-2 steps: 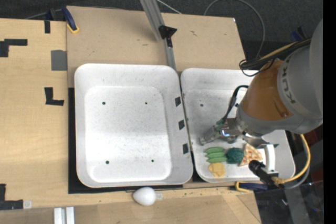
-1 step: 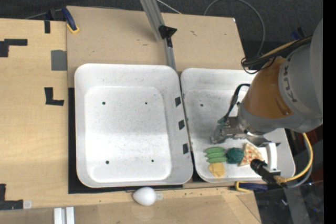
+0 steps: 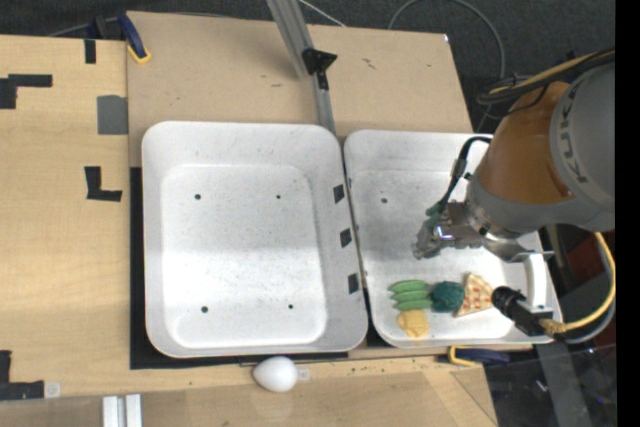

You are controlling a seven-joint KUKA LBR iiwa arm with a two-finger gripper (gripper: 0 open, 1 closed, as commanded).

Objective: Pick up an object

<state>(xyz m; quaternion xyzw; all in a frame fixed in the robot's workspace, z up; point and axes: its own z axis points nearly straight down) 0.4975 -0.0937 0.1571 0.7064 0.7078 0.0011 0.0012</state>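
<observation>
White egg-shaped object [image 3: 275, 374] on the counter [image 3: 230, 65] below the left bin [image 3: 240, 235], right bin [image 3: 400, 165] holding green pod [image 3: 408, 292], yellow piece [image 3: 414, 322], broccoli [image 3: 447, 295], pizza slice [image 3: 477, 295] along its near edge, gripper [image 3: 437, 237] just above them, finger state cannot be told.

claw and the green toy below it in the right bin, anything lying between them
Nothing: in the camera view, just a short stretch of bare white bin floor separates the claw from the green toy in the right bin.
</observation>
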